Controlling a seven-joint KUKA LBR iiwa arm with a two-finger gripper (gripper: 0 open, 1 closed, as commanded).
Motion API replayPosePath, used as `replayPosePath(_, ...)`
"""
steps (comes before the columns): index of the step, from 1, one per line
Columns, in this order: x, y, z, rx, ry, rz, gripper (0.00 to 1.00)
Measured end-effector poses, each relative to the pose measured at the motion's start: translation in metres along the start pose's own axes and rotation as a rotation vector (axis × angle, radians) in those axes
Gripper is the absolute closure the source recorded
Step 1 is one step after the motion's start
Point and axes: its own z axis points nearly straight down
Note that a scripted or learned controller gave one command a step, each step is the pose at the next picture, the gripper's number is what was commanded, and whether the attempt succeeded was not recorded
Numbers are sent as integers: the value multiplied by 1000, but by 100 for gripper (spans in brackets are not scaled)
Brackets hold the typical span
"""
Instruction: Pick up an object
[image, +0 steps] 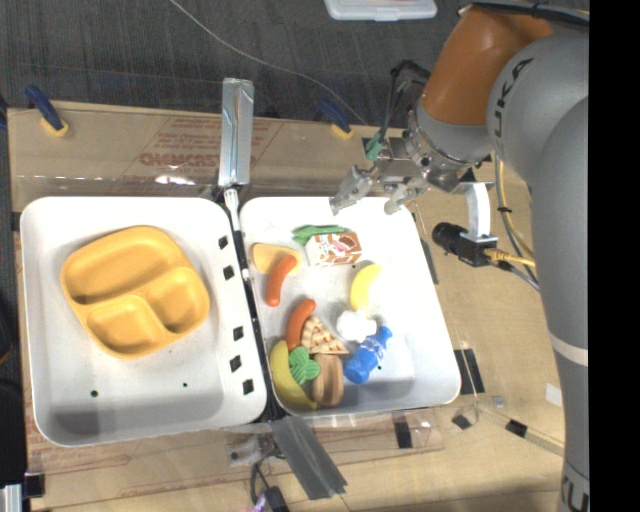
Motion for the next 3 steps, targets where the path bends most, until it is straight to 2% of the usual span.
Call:
replayPosePath(1, -11, -3, 151, -19, -3, -18, 0)
replayPosePath(2, -53, -40, 182, -1, -1, -32, 0)
replayPosePath(3, -53, -115, 182, -3, 1, -199, 0)
